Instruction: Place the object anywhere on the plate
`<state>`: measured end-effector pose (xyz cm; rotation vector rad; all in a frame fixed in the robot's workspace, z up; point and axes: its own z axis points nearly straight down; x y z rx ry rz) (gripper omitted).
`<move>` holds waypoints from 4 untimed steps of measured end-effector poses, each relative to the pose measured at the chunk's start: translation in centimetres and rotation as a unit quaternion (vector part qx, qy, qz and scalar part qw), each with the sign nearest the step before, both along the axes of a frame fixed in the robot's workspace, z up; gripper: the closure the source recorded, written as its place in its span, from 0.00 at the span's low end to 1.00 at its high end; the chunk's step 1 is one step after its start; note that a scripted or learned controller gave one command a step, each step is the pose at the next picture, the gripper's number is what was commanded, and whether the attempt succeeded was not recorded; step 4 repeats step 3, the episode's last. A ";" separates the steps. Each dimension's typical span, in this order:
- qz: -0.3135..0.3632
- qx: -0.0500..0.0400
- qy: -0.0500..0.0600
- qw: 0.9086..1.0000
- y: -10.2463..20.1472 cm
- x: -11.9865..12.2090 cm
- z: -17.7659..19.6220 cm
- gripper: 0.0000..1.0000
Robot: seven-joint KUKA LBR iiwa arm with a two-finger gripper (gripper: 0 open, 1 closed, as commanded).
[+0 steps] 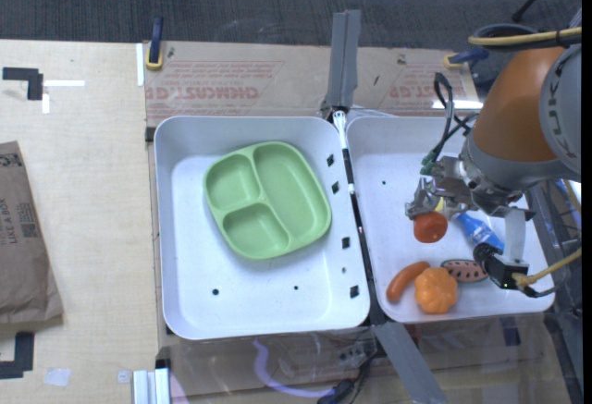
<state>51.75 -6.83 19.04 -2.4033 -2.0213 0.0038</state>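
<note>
Across the middle of the frame the table (83, 97) carries two white bins side by side. Left of centre, the left bin (185, 300) holds the green plate (267, 200), three compartments, lying slantwise. Toward the right edge, the arm (527, 116) hangs over the right bin (388, 162).

Its tool (427, 206) sits right on top of a small red-orange round thing (430, 227), which looks to me like the object meant for the plate; whether the tool is spread or pinching it I cannot tell. That piece is near-round, so no clear long axis or heading.

My worry: a round thing could roll or squirt out of a shallow grip. Also the blue item (477, 228) lies just beside it and could get nudged. Lower down sit an orange fruit (436, 290), a carrot-like stick (407, 281) and a dark patterned piece (463, 270).
</note>
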 end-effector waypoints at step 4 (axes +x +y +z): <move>-0.108 -0.002 0.001 0.994 14.5 11.6 -0.1 0.00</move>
